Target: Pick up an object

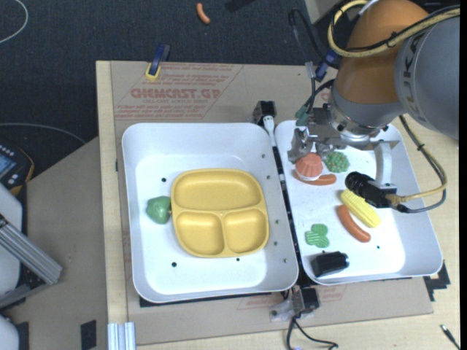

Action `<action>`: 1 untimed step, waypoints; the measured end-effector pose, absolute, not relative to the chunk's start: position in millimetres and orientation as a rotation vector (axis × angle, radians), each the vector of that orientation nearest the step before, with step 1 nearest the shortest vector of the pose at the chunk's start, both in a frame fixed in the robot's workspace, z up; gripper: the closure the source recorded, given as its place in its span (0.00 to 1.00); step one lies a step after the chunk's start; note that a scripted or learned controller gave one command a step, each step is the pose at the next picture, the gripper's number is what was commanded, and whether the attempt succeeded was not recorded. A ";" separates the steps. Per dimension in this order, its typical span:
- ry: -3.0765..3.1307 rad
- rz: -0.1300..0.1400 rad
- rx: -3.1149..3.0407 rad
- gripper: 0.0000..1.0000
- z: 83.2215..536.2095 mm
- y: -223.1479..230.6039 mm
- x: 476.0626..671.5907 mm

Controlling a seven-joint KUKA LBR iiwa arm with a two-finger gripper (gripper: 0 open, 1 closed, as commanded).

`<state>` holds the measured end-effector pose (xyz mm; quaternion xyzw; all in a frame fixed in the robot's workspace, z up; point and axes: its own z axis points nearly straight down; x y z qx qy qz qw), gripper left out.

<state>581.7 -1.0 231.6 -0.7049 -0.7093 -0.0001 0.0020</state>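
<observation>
Grey arm with orange band reaches in from the right; the metal two-finger claw (309,146) sits low over the far-left corner of the right-hand shallow white bin (416,257). Claw state: cannot tell, since the wrist body hides the tips from above.

Likely target: the round salmon-pink toy fruit (309,166), directly under or just in front of the claw, possibly touching it. No object is visibly held.

Neighbours, relative to the claw:
- slim red-orange toy chilli (318,180), just in front, pressed against the pink fruit.
- bumpy dark-green toy vegetable (336,160), just beside, toward the arm's side.
- yellow toy corn cob (360,207) and orange-red toy sausage (354,224), further toward the near edge.
- small green leafy toy (317,235) and black block (328,262), well toward the near edge.
- yellow three-compartment plastic plate (218,211) and green toy lump (157,209), in the other bin, well apart.

Judgement on doing the step well: centre on the pink fruit alone. The cluster is tight, so descend vertically, straddle the fruit's widest part, and keep clear of the chilli and the bin wall. Close gently, as the rounded shape may squirt out. Lift slowly and confirm the fruit rises with the claw.
</observation>
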 end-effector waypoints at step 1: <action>-2.219 0.004 -2.219 1.00 218.9 -3.8 580.9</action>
